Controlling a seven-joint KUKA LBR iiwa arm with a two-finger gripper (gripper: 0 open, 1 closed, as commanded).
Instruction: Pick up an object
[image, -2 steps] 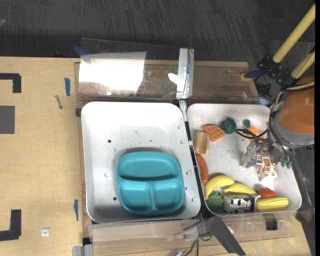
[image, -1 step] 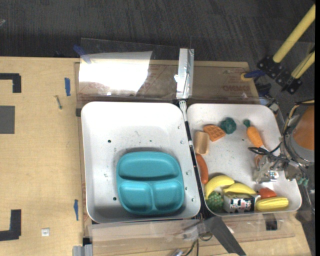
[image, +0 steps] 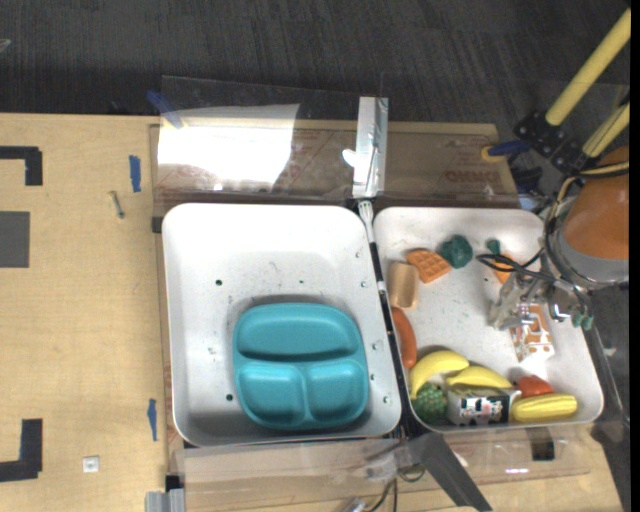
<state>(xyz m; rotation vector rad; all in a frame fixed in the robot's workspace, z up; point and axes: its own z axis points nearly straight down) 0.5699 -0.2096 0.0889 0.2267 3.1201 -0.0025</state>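
Note:
My gripper hangs low over the right side of the right bin, below the arm's orange band. Just under it lies a small white and orange object; I cannot tell whether the two touch. Toy food lies around the bin: an orange waffle, a teal piece, a tan cylinder, a red-orange sausage, yellow bananas, a green piece, a small can and a yellow corn cob.
The left bin holds a teal divided tray toward its front. A clear plastic sheet and a metal divider stand behind the bins. Yellow rods and cables crowd the upper right.

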